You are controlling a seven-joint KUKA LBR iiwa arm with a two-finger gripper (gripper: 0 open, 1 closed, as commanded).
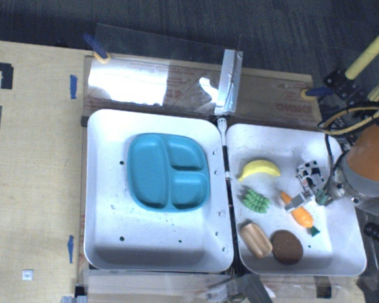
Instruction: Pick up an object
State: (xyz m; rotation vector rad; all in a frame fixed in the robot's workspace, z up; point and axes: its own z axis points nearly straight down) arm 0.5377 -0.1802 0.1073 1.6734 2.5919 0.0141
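In the right bin (345, 260) lie a yellow banana (260, 169), a green pea pod (255, 200), a tan bread roll (255, 240), a dark brown round cookie (286, 246) and an orange carrot (302, 217) with a green end. My gripper (302, 198) hangs low over the right part of this bin, directly at the upper left end of the carrot. The arm's grey body and orange band (377, 154) come in from the right. Whether the carrot is gripped is hidden by the gripper's own parts.
The left bin (97, 225) holds a blue divided plate (168, 172). A clear plastic sheet and a metal bracket (228, 82) stand behind the bins. Yellow rods and cables (366, 57) crowd the upper right.
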